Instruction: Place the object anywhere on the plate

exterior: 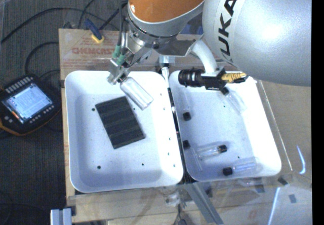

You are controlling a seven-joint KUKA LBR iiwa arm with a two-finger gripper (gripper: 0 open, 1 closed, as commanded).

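Observation:
A black ridged plate point(120, 121) lies flat in the left bin point(81, 168), a little left of its middle. My gripper point(116, 77) hangs over the bin's back edge, just above and behind the plate. It is shut on one end of a clear plastic tube point(136, 92). The tube slants down and to the right from the fingers, and its free end hovers over the plate's far right corner. The large grey and orange arm hides what lies behind the gripper.
The right bin point(268, 163) holds several clear tubes with black caps, one at the front middle point(212, 150) and one by the front rim point(242, 167). Small black caps point(186, 115) lie near its left wall. A teach pendant point(25, 102) sits left of the bench.

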